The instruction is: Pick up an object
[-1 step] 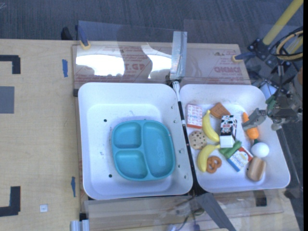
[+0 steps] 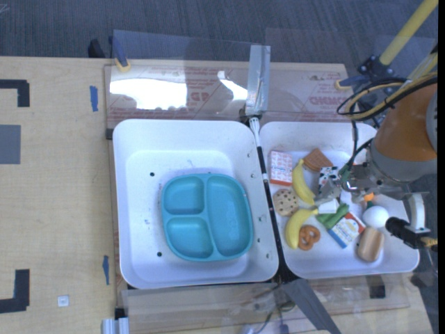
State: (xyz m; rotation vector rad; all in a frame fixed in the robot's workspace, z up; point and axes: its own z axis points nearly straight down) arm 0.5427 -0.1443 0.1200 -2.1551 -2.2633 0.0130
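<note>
Left bin point(image 2: 132, 152): one teal three-part tray point(image 2: 206, 216), nothing in its compartments. Right bin point(image 2: 292, 132): two bananas point(image 2: 301, 181), cookie point(image 2: 285, 201), pretzel point(image 2: 309, 236), red-and-white packet point(image 2: 280, 167), brown wedge point(image 2: 318, 160), green piece point(image 2: 332, 219), carton point(image 2: 344, 230), egg point(image 2: 376, 216), bread roll point(image 2: 369, 244). Pincer point(image 2: 332, 181) low among the items beside the upper banana; cannot tell its grip. Both bins sit on the surface point(image 2: 49, 200).

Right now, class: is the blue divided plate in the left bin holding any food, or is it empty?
Empty. All three compartments of the blue divided plate show bare blue; the toy food lies in the right bin.
</note>
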